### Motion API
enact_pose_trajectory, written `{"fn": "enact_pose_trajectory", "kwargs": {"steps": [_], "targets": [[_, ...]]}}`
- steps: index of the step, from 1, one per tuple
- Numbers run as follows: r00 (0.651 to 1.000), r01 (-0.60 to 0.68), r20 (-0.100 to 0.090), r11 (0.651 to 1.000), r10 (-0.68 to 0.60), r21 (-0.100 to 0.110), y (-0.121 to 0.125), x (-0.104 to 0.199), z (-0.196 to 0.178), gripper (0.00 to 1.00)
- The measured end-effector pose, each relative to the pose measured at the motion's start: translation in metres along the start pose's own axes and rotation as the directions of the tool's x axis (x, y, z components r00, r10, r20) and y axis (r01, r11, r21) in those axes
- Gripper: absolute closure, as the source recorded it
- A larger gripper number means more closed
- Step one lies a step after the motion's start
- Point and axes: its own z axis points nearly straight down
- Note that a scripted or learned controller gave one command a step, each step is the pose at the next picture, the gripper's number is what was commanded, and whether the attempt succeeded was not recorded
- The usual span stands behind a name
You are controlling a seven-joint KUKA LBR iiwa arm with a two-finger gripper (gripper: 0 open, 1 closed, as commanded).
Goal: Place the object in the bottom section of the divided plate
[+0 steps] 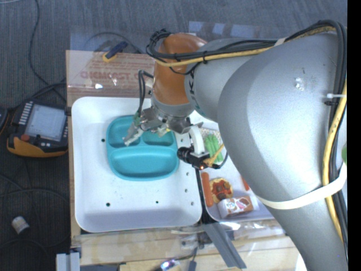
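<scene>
Left bin (90, 208) holds a blue divided plate (141, 162) (right bin (217, 210): food items).

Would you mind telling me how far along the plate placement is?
Done: nothing visibly; the bottom section of the divided plate looks bare. In hand: the gripper hovers over the plate's upper sections; whether it holds anything is unclear. Left: placing the object in that section.

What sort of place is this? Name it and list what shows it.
Probably a robotics lab, not a kitchen: a grey arm reaches over two white bins on a bench, a teach pendant lies on grey carpet, and cables trail about.
</scene>
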Motion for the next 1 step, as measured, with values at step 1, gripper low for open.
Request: {"fn": "enact_pose_trajectory", "kwargs": {"steps": [1], "targets": [[0.976, 0.217, 0.001, 0.976, -0.217, 0.001, -0.0008, 0.0782, -0.0648, 0.00]]}}
